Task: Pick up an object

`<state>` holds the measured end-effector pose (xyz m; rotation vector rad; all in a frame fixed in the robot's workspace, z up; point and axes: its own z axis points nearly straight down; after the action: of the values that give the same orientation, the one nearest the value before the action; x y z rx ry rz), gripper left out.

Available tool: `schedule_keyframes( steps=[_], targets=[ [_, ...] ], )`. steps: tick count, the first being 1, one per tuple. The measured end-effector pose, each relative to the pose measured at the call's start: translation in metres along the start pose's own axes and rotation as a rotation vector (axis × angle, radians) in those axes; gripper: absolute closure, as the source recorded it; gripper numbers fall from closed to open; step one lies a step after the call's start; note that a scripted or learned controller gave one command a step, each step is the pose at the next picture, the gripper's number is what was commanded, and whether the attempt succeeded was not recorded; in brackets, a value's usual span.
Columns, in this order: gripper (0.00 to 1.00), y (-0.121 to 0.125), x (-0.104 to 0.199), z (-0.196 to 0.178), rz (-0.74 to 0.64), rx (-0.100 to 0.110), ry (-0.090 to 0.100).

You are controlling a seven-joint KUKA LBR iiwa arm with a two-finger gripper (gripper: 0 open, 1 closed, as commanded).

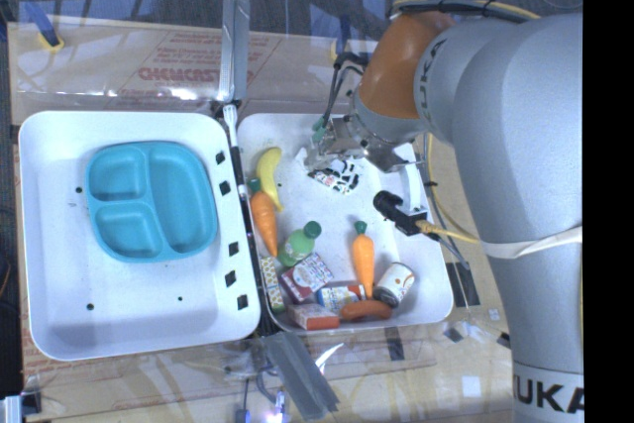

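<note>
My gripper (332,154) hangs over the back of the right bin (436,307), under the orange band of the arm. Just below it lies a black-and-white patterned object (337,176); whether the fingers touch it I cannot tell. Further left in that bin lie a yellow banana (268,171) and a carrot (264,223). Toward the front are a green bottle (300,243), a second carrot (364,258), a small can (394,283), a red-and-white packet (307,275) and a sausage-like piece (365,309).
The left bin (59,312) holds a blue divided plate (152,200). A divider with black clips (238,243) runs between the bins. The grey arm (505,144) covers the right side of the right bin.
</note>
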<state>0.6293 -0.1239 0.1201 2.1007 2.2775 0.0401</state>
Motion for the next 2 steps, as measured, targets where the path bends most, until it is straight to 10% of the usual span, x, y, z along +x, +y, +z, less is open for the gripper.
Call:
schedule_keyframes(
  steps=[1, 2],
  targets=[
    [0.0, 0.0, 0.0, 0.0, 0.0, 0.0, 0.0],
    [0.0, -0.105, 0.007, 0.028, 0.025, 0.055, 0.015]
  ],
)
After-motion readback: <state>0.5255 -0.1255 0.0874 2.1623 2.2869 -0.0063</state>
